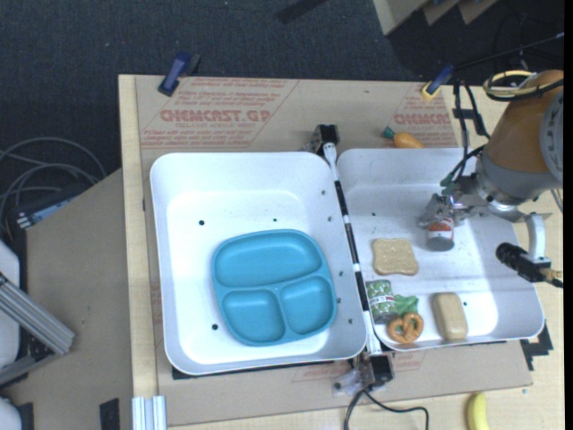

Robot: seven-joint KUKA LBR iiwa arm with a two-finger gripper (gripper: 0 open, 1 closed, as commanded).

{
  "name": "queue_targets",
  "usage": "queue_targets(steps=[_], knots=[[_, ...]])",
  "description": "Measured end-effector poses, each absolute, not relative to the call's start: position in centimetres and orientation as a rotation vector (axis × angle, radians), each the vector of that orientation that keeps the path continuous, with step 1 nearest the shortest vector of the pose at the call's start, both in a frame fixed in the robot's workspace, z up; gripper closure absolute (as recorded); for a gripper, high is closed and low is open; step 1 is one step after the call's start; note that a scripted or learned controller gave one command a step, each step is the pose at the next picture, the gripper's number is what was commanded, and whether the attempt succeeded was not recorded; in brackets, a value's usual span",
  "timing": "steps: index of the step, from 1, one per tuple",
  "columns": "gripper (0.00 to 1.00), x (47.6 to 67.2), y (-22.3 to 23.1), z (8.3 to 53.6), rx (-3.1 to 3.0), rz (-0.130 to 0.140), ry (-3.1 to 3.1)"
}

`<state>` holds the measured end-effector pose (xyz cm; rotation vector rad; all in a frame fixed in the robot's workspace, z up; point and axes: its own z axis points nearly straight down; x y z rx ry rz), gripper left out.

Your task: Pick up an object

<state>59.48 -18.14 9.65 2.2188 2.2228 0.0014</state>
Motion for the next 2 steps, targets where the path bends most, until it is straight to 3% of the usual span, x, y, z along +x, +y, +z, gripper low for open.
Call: queue_targets(steps=[1,2], knots=[[1.00,54.7,-9.7,8.8,2.215,0.009,2.213],[1.00,55.0,-4.8,22.3,2.219,0.003,2.222]])
